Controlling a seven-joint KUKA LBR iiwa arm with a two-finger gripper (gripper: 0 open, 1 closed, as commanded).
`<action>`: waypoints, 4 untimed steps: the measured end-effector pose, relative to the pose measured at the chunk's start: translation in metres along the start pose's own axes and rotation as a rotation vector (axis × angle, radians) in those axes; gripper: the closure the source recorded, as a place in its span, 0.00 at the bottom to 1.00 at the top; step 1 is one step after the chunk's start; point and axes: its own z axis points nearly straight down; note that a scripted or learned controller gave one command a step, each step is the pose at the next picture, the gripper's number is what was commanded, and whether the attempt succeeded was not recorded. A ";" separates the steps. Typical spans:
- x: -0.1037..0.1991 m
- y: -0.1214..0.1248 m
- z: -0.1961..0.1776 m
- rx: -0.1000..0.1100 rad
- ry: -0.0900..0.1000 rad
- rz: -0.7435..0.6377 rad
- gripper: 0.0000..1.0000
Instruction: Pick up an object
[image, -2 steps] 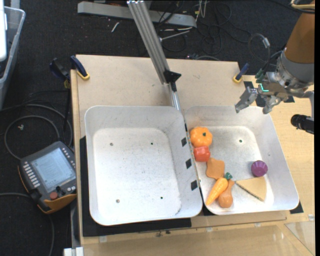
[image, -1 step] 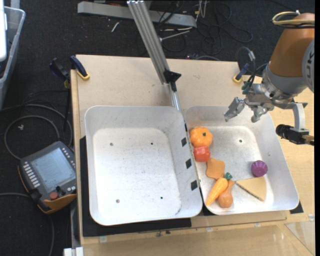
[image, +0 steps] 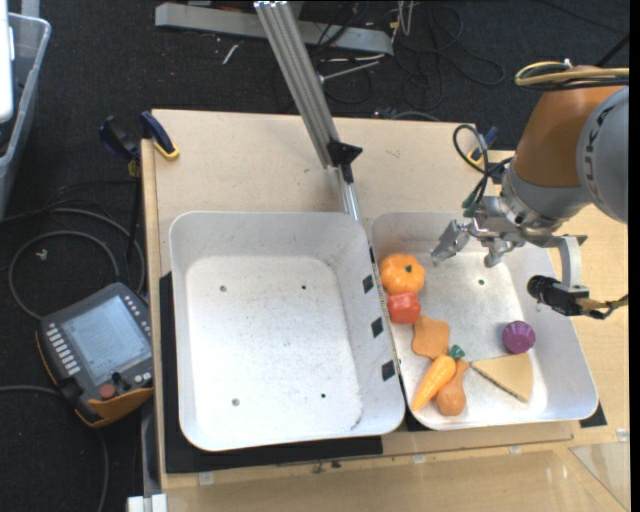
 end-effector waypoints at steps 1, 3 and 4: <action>0.005 -0.002 0.060 -0.006 -0.001 0.000 0.00; 0.003 0.009 0.000 -0.012 -0.002 -0.003 1.00; 0.003 0.010 -0.054 -0.014 -0.003 -0.003 1.00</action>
